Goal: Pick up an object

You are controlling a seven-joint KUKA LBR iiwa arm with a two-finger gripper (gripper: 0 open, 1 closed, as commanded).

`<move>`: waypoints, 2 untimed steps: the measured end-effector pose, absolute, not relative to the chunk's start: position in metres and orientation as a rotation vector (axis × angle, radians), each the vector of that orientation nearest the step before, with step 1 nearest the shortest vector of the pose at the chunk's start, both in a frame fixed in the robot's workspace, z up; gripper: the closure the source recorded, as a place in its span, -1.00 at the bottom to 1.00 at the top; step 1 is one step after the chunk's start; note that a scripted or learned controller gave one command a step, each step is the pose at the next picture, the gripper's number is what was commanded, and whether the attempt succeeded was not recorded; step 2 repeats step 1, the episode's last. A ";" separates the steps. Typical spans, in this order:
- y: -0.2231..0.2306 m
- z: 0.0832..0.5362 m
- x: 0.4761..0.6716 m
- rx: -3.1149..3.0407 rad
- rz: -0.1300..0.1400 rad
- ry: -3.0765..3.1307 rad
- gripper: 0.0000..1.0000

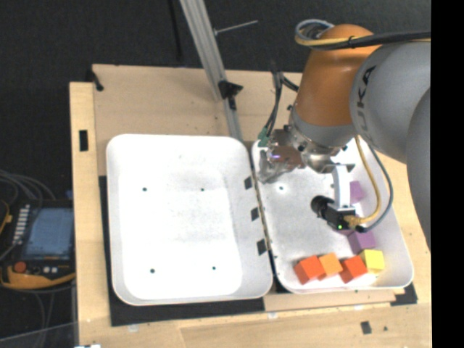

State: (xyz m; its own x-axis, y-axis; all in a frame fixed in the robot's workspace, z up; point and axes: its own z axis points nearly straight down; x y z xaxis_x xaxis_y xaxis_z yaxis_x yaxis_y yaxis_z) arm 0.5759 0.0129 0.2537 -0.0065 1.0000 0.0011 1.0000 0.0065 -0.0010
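My gripper (270, 164) hangs over the far left corner of the right bin (290, 216), close to the wall shared with the left bin. Several blocks lie along the right bin's near edge: a red-orange block (310, 268), an orange block (330, 263), a red block (354, 268) and a yellow block (373, 259). A purple block (356, 191) rests by the right wall, partly behind a cable, and another purple piece (363, 240) sits just above the yellow one. All the blocks lie well apart from the gripper, toward the near right.
The left bin (181, 216) sits beside the right one. A slanted metal pole (206, 46) rises at the back. A black cable fitting (328, 210) dangles over the right bin. The bulky wrist and arm (362, 85) cover the bin's far right.
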 end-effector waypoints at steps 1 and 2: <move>0.065 0.258 0.566 -2.210 0.000 -2.228 1.00; 0.065 0.258 0.566 -2.210 0.000 -2.228 1.00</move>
